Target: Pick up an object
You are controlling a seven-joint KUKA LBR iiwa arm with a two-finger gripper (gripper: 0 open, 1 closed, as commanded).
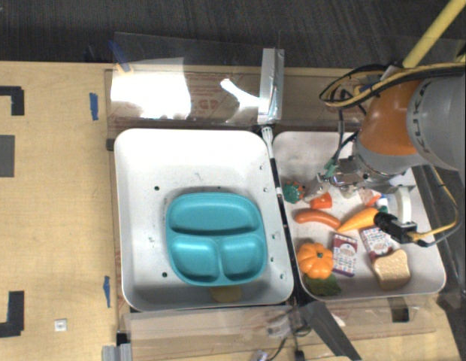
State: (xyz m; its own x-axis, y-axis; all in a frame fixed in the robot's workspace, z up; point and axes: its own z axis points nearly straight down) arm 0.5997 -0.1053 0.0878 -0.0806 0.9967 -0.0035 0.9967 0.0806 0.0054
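The pincer (344, 176), its state hidden, is hovering over the right bin (436, 277), just above a small orange toy (321, 200) and a carrot (316, 217). Crowded toys are risking a glancing miss.

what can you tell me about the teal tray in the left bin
The teal tray is a rounded, plastic-looking divided plate with three compartments: one wide section across the far side and two smaller ones nearer the camera. It lies flat and upright on the floor of the left bin, toward the near side and roughly centred. All three compartments look bare. A small yellowish thing peeks out at its near edge; what it is, I cannot tell.
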